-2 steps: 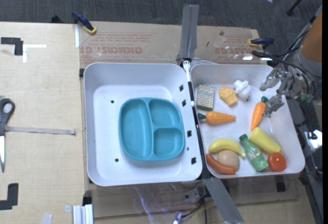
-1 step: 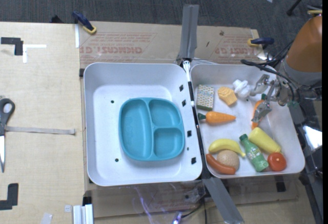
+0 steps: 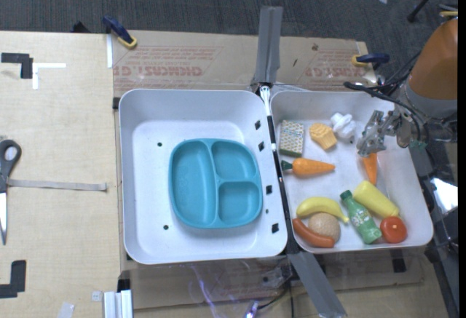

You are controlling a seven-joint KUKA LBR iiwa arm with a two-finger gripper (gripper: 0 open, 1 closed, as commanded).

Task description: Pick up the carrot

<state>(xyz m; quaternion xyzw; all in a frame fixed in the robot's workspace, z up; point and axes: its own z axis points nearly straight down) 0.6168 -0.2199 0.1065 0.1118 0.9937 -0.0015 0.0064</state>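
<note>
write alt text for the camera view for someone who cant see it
A grey robot arm's gripper hangs over the right white bin, just above a small orange carrot piece, among toy foods including a larger orange carrot with a green top, a yellow banana and a red tomato. The left white bin holds a blue three-compartment plate.

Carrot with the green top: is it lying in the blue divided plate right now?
No, the carrot lies in the right bin, beside a banana, while the blue plate sits in the left bin.
</note>
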